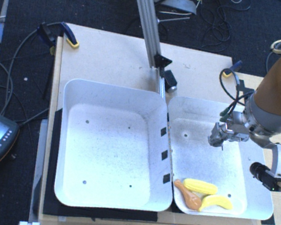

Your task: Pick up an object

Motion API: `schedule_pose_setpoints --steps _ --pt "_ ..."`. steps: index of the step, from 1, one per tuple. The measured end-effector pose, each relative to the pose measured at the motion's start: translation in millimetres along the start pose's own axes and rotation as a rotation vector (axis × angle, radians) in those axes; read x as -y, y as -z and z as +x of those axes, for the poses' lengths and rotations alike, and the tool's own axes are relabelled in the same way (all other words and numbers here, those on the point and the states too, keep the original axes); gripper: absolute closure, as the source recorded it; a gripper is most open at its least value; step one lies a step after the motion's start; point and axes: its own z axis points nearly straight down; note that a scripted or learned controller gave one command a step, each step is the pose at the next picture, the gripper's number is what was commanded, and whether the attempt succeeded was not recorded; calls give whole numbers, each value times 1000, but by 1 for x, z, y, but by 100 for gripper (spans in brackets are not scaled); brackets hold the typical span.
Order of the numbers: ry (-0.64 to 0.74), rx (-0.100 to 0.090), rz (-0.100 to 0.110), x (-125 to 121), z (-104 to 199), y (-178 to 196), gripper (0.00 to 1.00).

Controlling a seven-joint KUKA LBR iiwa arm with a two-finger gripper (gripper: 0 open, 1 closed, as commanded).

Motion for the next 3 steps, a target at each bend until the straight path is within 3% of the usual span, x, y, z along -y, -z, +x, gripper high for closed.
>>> schedule_pose_setpoints --steps 1,3 --pt "1 0 -1 -11 55 6 100" --pt "-1 0 1 -45 161 -17 100"
